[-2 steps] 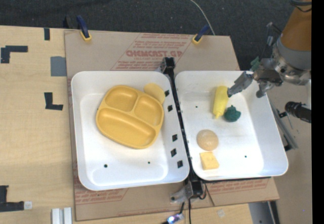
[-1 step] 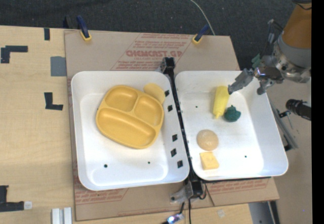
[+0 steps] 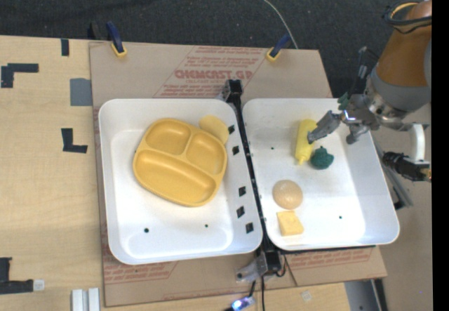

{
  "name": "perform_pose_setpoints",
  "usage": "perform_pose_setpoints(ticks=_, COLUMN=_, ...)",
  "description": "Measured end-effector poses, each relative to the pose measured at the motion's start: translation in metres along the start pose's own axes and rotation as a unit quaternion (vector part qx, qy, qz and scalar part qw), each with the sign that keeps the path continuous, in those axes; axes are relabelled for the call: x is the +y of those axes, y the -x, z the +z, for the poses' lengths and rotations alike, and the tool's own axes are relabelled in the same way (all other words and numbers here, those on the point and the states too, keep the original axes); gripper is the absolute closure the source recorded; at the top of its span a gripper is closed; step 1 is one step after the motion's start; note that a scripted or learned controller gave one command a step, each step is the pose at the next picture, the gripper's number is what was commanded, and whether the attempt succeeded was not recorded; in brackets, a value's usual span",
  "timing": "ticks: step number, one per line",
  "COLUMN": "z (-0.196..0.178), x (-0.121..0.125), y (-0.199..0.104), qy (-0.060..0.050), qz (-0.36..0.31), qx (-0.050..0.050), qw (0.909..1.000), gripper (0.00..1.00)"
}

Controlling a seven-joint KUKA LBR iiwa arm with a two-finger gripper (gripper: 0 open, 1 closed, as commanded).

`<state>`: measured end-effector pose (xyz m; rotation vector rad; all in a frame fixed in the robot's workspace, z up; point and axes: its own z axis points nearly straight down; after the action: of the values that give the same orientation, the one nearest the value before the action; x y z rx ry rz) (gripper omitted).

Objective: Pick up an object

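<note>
- Reaching in from the right, the grey arm with the orange band point(image 3: 405, 43) hangs over the right shallow white bin point(image 3: 365, 190)
- Its two-finger gripper point(image 3: 335, 127) has its fingers spread apart, with nothing between them; one dark finger point(image 3: 320, 127) points down-left, the other point(image 3: 354, 133) sits nearer the bin's right wall
- Just below that left finger lie a long yellow corn-like piece point(image 3: 304, 140) and a small dark green knobbly lump point(image 3: 322, 159), touching each other; whether the finger touches the yellow piece is hard to tell
- Nearer the front of the same bin sit a round beige ball-like item point(image 3: 287, 194) and a yellow cube-shaped block point(image 3: 290, 222), close together
- The left white bin point(image 3: 119, 218) bears a yellow plastic divided plate point(image 3: 181, 160), with a pale yellow rounded piece point(image 3: 214, 127) at its upper right edge
</note>
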<state>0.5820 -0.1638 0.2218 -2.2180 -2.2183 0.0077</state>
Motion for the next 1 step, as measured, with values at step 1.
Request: perform_pose_setpoints(ticks=1, z=0.0450, x=-0.0002, y=-0.0054, qy=0.000, qz=-0.001, qx=0.000, qw=1.0000, gripper=0.00)
